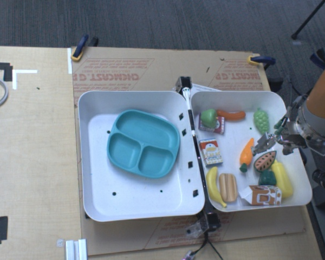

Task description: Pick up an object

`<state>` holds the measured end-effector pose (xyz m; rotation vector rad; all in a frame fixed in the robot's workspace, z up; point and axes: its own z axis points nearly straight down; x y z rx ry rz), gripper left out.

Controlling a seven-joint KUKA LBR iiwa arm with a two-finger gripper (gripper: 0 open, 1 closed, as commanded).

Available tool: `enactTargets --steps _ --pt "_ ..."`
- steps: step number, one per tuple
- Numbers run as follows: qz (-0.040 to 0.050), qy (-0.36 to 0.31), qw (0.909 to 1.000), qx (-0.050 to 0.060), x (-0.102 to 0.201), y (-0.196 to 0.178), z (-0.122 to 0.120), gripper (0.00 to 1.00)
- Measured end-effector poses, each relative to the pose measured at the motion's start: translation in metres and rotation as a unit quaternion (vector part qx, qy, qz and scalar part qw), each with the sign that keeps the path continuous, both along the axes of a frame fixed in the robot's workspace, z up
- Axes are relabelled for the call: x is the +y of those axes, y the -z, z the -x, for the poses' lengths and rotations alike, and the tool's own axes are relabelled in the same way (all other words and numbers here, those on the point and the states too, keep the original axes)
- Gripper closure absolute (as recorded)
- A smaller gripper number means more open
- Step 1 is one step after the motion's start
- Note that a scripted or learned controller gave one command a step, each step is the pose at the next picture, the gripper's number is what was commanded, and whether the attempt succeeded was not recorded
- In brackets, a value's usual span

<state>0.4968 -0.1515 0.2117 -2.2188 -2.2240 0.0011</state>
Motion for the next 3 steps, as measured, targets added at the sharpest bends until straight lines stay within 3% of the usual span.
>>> enactTargets --steps 1,2,3 --pt "-0.0001 0.038 0.9993 0.0 0.022 0.076 -0.056 0.0" --pt "-0.0003 -0.272 0.9624 0.0 0.021 0.119 -0.064 0.0" --pt "-0.0004 -0.336 0.9419 0.0 0.032 0.119 -0.028 0.0"
